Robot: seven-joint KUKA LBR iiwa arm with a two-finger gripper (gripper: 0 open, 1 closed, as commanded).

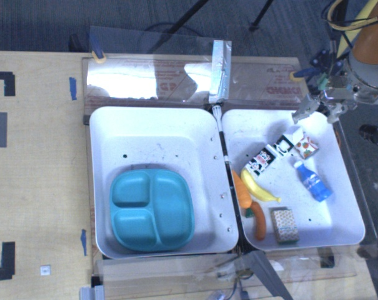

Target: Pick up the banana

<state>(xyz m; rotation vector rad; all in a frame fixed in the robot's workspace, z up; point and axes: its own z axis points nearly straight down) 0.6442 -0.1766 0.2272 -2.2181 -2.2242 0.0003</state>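
Smooth matt yellow banana (258, 187); glossy white plastic bins (107, 130) (speckled with marks); pale wood-grain surface (35, 186); matt teal plastic plate (152, 210).

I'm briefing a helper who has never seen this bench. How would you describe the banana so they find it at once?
Look in the right bin, along its left side near the divider. The banana lies there at a slant, between the black-and-white carton and the orange carrot. It is the one yellow, curved thing in that bin.
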